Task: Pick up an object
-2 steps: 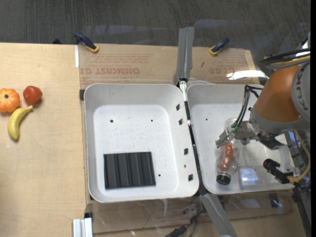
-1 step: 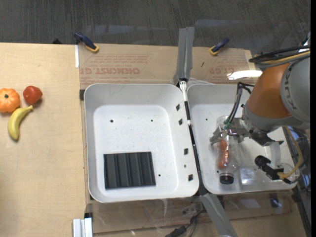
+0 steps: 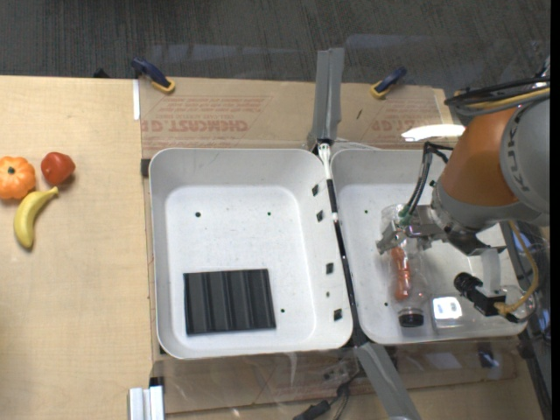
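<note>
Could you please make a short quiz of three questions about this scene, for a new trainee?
1. True or false: the black ribbed mat lies in the left bin.
2. Which bin is the gripper over? A) left bin B) right bin C) neither
3. Fill in: on the wooden table lie an orange fruit, a red fruit and a yellow ____.

Key
1. True.
2. B; it is above a clear bottle with orange contents.
3. banana.
</note>
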Controlling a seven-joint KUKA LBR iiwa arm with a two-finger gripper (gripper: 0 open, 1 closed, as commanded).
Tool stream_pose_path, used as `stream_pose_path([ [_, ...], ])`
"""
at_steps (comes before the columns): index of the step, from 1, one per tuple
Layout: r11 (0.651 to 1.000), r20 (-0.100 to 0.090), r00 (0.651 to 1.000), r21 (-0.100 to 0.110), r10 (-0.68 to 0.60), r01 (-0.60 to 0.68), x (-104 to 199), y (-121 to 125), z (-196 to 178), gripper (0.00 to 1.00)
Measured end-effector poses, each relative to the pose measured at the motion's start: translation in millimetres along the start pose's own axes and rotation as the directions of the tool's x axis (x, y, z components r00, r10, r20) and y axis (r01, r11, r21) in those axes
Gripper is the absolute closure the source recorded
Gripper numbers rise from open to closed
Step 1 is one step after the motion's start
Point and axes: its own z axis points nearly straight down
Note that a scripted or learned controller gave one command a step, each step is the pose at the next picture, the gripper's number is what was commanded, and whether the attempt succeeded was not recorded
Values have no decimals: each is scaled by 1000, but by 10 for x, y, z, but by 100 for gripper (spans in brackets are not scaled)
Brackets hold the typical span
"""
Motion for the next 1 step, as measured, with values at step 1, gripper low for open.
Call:
stream_pose_path([
  [1, 995, 3, 995, 7, 100, -100, 518, 362, -878, 100],
])
